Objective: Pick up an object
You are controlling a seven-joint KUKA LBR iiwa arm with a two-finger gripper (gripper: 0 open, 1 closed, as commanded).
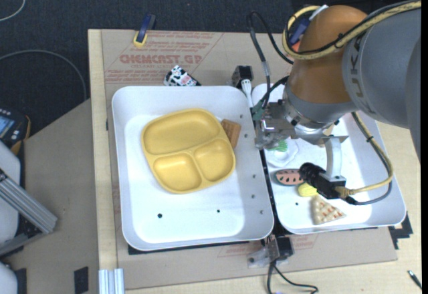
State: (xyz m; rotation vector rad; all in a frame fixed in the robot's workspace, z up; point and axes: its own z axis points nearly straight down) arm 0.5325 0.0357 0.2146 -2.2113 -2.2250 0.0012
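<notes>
The end effector point(275, 131) is seen low over the near-left corner region of the right bin point(374, 206), just beside the wall shared with the left bin point(127, 152); whether it is open or closed cannot be told, since the wrist hides it, and nothing is seen held. A small green-and-white object point(279, 148) lies directly beneath it. Just toward the front edge an oval pink-brown piece point(289, 177) is laid, its long axis running left to right, with a yellow piece point(306, 189) and a waffle-patterned wedge point(326, 210) further out. A short straight descent is judged sufficient.
</notes>
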